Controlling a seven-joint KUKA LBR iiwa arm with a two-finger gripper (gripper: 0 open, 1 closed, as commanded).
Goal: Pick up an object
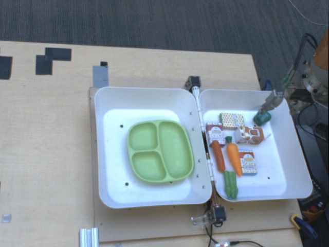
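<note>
The right bin holds several small toy foods. A patterned box and a red-and-white carton lie near its back left. A brown-and-white carton sits in the middle, with an orange carrot and a darker orange one in front of it. A small box and a green vegetable lie nearer the front. My gripper reaches in at a slant over the bin's back right corner. Its tip is right at a teal round object; I cannot make out whether it grips it.
In the left bin lies a light green divided plate. A metal clamp stands at the back between the bins. Cables and the arm's base crowd the right edge by the bench.
</note>
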